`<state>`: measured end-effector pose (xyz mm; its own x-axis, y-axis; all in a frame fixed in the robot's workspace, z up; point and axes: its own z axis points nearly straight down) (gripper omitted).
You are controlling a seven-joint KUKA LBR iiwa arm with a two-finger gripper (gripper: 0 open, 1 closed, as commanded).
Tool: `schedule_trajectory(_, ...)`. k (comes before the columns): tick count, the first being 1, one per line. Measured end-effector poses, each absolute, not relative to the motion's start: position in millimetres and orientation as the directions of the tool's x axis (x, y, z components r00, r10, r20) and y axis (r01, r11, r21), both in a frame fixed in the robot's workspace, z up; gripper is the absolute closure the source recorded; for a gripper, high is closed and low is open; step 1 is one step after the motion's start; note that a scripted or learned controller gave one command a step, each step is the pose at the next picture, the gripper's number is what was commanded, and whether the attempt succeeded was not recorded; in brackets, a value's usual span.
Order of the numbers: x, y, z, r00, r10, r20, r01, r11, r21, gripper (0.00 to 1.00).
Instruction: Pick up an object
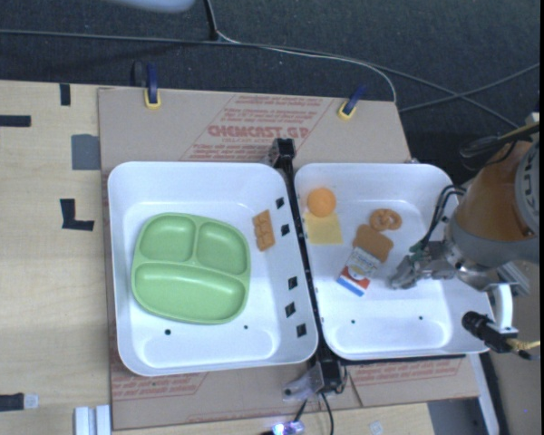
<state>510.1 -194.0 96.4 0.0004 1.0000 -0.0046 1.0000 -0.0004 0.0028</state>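
Your gripper (406, 277) sits low over the right bin (381, 341), near its right wall; you cannot tell how far it is open or whether it has anything. Just left of it lie a small red-and-white packet (357, 271), a brown block (373, 241), a pretzel-like piece (385, 218), a yellow slice (324, 230) and an orange ball (321, 201).

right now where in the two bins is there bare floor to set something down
Free: the left bin floor in front of the green divided plate, and the right bin front strip. Crowded: around the orange ball, yellow block and gripper.
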Motion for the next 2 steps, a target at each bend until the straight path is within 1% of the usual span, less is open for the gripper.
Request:
schedule_trajectory(1,515.3,-191.5,158.7,-0.002,1.000,-0.001,1.000,0.002,0.004,1.00)
schedule_trajectory(2,517.3,-191.1,222.3,-0.002,1.000,-0.002,1.000,0.002,0.005,1.00)
